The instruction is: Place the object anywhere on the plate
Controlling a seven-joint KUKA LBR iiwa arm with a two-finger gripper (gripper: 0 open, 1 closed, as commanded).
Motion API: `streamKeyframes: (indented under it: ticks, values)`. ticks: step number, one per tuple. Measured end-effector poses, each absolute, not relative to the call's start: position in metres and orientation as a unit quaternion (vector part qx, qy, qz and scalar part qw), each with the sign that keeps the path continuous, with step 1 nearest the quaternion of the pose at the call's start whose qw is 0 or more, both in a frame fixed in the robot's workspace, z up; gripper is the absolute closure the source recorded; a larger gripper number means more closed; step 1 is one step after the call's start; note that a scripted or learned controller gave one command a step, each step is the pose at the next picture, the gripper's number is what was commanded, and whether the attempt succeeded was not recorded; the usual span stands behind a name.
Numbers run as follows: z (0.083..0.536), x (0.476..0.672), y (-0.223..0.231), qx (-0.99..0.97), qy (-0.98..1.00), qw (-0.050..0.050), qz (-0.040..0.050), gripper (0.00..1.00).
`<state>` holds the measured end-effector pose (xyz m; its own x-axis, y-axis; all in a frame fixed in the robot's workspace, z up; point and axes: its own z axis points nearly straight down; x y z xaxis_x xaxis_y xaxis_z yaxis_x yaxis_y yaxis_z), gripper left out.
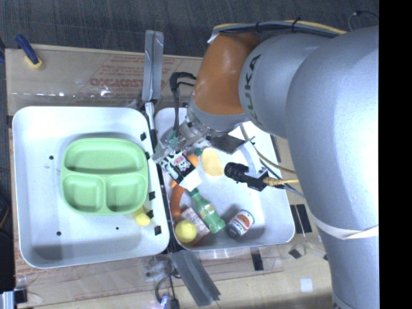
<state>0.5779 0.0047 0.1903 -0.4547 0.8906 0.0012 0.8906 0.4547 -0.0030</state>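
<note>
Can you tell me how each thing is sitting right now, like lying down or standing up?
green plate: flat in the left bin, nothing on it
yellow ball: in the left bin, beside the plate
green bottle: lying down in the right bin
can: lying on its side
lemon: resting in the right bin

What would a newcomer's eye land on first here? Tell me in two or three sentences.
The big grey arm with its orange band reaches in from the right, looming over the right bin. In the left bin sits a green plate with three compartments, a small yellow ball just off its lower right corner. The right bin holds a clutter: a green bottle, a can, a lemon.
</note>
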Motion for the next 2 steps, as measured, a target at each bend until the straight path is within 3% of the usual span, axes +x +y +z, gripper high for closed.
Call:
streamKeyframes:
  ticks: [1,2]
  values:
    - [0.205,0.5583,0.069,-0.488,-0.873,0.002,0.0013,1.0]
    - [0.2051,0.5584,0.0688,-0.488,-0.873,0.002,0.0013,0.0]
